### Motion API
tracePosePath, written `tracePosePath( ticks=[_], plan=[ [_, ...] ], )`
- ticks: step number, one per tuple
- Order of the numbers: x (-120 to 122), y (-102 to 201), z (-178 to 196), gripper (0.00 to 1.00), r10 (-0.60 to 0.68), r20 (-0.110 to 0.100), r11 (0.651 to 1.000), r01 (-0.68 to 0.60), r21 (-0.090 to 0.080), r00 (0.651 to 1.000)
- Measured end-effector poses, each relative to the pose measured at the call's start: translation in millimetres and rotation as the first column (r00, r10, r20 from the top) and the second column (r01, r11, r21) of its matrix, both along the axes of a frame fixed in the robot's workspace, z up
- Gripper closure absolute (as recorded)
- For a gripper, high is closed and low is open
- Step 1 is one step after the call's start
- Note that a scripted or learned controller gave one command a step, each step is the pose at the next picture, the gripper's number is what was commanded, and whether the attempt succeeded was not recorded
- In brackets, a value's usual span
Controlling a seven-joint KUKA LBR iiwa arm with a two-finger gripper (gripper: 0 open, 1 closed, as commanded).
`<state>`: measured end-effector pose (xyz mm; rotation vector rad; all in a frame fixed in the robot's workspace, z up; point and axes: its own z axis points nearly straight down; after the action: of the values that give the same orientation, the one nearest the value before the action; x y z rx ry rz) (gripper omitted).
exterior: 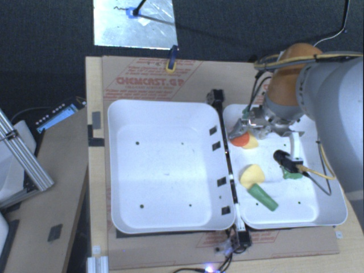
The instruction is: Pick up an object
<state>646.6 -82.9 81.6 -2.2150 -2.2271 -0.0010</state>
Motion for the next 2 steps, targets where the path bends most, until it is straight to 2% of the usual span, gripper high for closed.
tracePosePath(
  ticks=[1, 2],
  plan=[
    [2.8, -1.2, 17.3, 1.00, 0.000, 0.011, 1.000, 0.000, -0.002, 1.000],
    [25.6, 14.6, 137.3, 1.00, 0.002, 0.016, 1.000, -0.002, -0.002, 1.000]
  ],
)
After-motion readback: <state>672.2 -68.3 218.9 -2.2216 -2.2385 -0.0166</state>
